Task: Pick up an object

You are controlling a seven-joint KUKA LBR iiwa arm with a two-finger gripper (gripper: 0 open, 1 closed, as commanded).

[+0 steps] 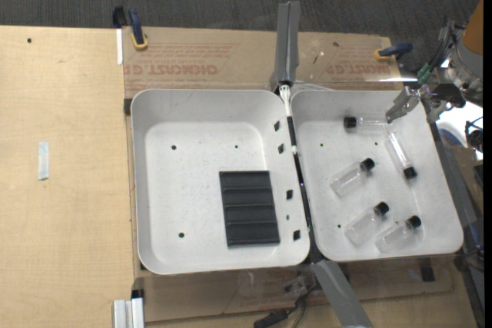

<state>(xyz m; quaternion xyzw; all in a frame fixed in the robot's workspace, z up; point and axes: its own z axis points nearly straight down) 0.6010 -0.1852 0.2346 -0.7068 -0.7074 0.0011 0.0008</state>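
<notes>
On the bench, note that the pick is not yet done: five vials [367,164] lie loose in the right bin [450,242], while the gripper [401,108] hovers at its far right corner, holding nothing.

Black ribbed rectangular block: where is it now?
The black ribbed rectangular block lies flat in the left white bin, toward its near right corner, close to the divider.
</notes>
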